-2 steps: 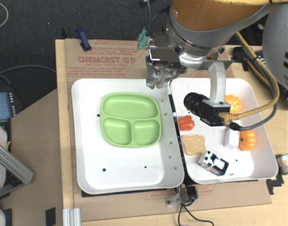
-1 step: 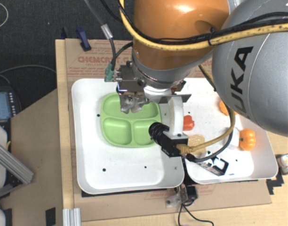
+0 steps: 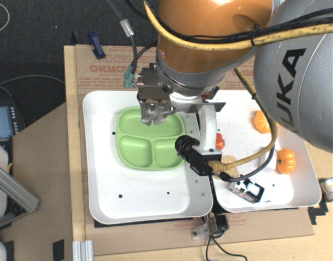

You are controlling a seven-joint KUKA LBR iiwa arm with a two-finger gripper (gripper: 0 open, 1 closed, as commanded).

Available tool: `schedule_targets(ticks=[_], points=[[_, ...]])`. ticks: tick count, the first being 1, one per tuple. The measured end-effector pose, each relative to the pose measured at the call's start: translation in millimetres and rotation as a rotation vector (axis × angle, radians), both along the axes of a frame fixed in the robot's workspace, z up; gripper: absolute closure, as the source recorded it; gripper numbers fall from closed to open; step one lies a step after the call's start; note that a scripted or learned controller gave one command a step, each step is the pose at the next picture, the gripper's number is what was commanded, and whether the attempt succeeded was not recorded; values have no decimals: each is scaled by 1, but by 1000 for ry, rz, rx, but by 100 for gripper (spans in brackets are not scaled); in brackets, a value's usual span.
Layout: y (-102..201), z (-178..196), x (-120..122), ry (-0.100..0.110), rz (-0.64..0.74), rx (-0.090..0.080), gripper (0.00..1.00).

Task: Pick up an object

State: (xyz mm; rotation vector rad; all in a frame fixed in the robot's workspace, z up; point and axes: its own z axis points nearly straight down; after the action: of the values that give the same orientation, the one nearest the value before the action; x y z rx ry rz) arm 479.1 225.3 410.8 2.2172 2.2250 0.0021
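Green divided plate (image 3: 150, 143), three compartments and rounded corners, lies in the left white bin (image 3: 101, 162), toward that bin's right wall and upper half. The pincer (image 3: 154, 113) hangs over the plate's upper compartment, its grey metal tips at or just above the plate's rim; whether they are spread or closed cannot be told from this slant, and nothing is seen between them.

Around it, the grey arm (image 3: 297, 64) with its orange band (image 3: 210, 20) fills the upper right and covers much of the right white bin (image 3: 302, 192). In that bin lie an orange piece (image 3: 261, 122) near the arm's edge, a small orange pumpkin shape (image 3: 285, 160) further down, a red bit (image 3: 220, 142) beside the divider, and a small black-and-white object (image 3: 249, 190) near the front. A black hose fitting and yellow cable (image 3: 248, 159) cross the bins' shared wall.

Both bins rest on a brown cardboard sheet (image 3: 79, 91) on the tabletop; dark floor (image 3: 30, 31) with cables lies beyond.
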Motion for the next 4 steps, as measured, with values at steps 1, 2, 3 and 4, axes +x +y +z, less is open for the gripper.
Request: schedule_targets(ticks=[1,2,3,4], points=[[1,10,0,-2,2,0,100],[1,10,0,0,2,0,0],[2,20,0,-4,4,1,100],[-38,-75,-1,12,-9,-6,100]])
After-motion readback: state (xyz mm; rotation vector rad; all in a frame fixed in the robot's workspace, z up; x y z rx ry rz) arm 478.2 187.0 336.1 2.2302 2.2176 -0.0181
